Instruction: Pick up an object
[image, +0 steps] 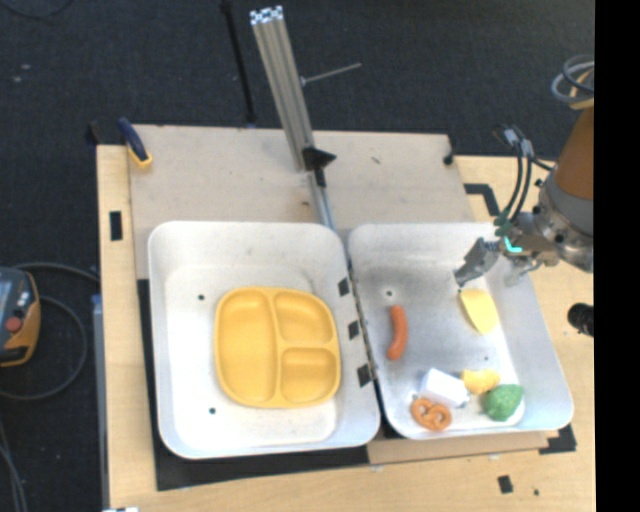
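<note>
Camera view looks down on two white bins side by side; we see the gripper (478, 268) of the arm reaching in from the right, over the top part of the right bin (420, 245); we cannot tell how the claw is set, and we see nothing held in it.

Just below the claw lies a yellow block (480, 310); we think this is the thing it will try to pick up; it lies flat on the bin floor, near the right wall. An orange sausage (397, 332) lies more to the left, well apart from the block. Down in the bottom corner sit a pretzel (432, 413), a white piece (443, 385), a small yellow toy (481, 380) and a green toy (503, 401), all packed close.

The left bin (190, 250) has a yellow tray (277, 346) in it.

What could go wrong? The block looks thin and flat, so we think the claw may slide over it and close on air; it could also push the block against the wall; if it comes down a bit off, it may only tip the block up.
</note>
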